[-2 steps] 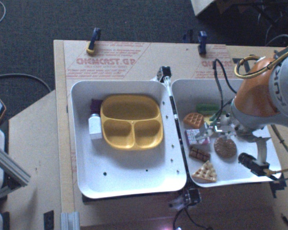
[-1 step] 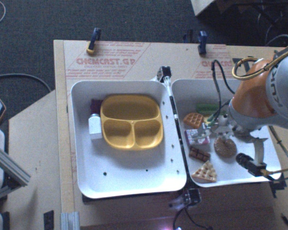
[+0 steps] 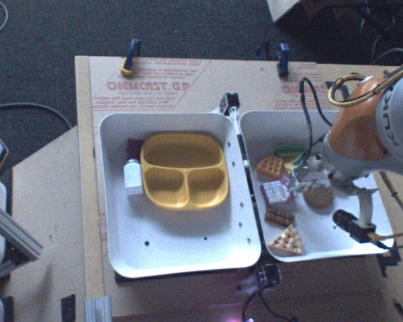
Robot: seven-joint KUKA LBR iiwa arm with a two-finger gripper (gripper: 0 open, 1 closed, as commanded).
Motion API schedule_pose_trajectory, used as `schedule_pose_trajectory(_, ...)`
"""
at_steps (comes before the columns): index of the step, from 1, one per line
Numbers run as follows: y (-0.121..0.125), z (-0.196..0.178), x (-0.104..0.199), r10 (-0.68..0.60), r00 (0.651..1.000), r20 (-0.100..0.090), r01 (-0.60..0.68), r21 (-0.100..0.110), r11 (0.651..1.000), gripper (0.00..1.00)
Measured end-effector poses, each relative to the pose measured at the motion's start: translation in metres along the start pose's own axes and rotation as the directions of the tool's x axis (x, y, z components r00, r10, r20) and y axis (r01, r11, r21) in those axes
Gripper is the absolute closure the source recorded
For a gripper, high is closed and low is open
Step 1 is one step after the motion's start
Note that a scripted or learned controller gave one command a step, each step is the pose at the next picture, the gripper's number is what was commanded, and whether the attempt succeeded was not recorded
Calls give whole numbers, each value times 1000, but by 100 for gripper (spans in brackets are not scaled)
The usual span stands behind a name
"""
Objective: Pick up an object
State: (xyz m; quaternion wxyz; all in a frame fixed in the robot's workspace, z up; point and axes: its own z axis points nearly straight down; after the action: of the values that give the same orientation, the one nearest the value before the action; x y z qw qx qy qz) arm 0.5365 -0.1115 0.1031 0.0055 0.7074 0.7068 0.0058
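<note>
Several items crowd the right bin [image 3: 363, 243]; my gripper [image 3: 301, 173] sits just above the carton [image 3: 276, 192], its state indiscernible.

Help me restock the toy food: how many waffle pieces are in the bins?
2, both in the right bin: a square waffle near its left wall and a wedge-shaped waffle at the front edge. The arm could hide more.

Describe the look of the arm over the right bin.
The arm has a grey shell with a broad orange band and dark lettering on the grey part. Black cables loop beside it, a yellowish hose arcs on top, and a black cylindrical part sticks out below.
</note>
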Motion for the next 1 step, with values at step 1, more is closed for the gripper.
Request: schedule_pose_trajectory(1,11,-51,4,-3,1000,3,3,10,1000,100)
